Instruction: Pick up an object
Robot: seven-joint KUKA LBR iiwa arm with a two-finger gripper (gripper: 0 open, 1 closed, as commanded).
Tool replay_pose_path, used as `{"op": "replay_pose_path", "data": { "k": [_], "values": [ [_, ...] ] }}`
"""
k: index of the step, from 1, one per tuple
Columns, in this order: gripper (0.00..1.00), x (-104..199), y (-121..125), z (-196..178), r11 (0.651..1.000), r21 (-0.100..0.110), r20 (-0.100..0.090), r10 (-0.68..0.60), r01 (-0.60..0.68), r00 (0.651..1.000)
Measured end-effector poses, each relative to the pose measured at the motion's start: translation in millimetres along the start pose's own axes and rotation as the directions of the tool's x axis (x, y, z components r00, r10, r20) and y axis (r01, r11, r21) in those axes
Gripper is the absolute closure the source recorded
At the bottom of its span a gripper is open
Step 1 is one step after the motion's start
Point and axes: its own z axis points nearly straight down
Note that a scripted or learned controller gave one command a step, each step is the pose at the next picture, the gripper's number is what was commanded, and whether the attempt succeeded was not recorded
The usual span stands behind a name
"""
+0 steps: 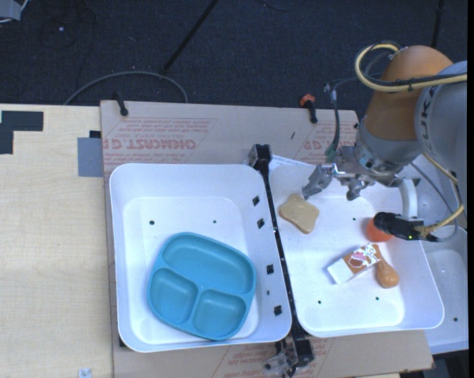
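Gripper [335, 184] hung over the right bin [426, 321], jaws spread wide, nothing between them — bread [299, 213] lay just below-left. Carton [353, 264] sat mid-bin; blue tray [201, 285] in the left bin [131, 187].

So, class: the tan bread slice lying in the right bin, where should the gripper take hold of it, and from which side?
Come straight down from above. The bread slice lies flat on the right bin floor, clear of the other items, so close the fingers across its narrower width, near the middle. The gripper hangs just above and right of it, so probably little travel is needed.
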Motion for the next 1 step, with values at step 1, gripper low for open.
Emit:
{"op": "replay_pose_path", "data": {
  "k": [1],
  "values": [
    [0.00, -0.1, 3.1, -7.6, 1.000, -0.014, 0.001, -0.002, 0.002, 1.000]
  ]
}}
